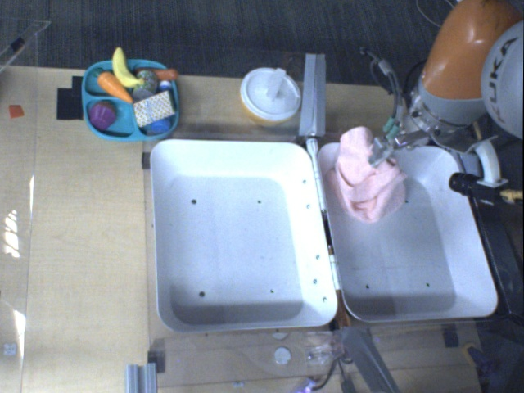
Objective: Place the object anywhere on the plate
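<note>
Over right bin (458, 301): one claw (381, 152) pinching one pink cloth (366, 178); two bins total

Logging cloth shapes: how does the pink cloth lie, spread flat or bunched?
Bunched. The pink cloth forms a crumpled heap with folds in the right bin, at the gripper.

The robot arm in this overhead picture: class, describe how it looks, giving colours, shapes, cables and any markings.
The arm is grey with a large rounded orange band above the wrist. Dark letters mark its pale casing at the frame's right edge. Thin dark cables loop beside the wrist. The gripper is small, metallic grey with greenish touches.
</note>
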You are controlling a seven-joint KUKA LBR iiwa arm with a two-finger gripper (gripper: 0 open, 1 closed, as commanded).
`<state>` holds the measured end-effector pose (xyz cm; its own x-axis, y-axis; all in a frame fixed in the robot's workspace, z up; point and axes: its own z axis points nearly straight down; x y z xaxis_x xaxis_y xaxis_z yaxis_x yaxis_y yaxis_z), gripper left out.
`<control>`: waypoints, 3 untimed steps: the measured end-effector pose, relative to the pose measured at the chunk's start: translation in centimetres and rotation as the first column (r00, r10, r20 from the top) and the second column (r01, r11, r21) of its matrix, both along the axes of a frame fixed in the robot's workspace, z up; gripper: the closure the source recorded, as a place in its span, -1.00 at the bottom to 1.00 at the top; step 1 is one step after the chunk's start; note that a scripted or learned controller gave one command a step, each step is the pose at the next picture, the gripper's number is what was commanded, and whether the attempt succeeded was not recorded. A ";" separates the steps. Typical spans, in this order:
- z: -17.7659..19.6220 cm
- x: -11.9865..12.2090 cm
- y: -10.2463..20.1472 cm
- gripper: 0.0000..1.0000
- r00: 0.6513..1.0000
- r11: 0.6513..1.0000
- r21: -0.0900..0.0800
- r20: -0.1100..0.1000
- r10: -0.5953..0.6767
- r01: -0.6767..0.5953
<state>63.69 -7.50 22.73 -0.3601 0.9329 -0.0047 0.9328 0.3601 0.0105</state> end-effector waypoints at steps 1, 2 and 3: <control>-0.6 -1.8 5.2 1.00 0.920 0.920 -0.003 -0.003 0.392 -0.392; -0.5 -2.7 11.2 1.00 0.693 0.693 -0.006 -0.003 0.721 -0.721; 0.8 -4.5 16.1 1.00 0.362 0.362 -0.010 -0.003 0.932 -0.932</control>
<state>59.19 8.61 23.55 -0.9999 0.0017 -0.0131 0.0016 1.0000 0.0044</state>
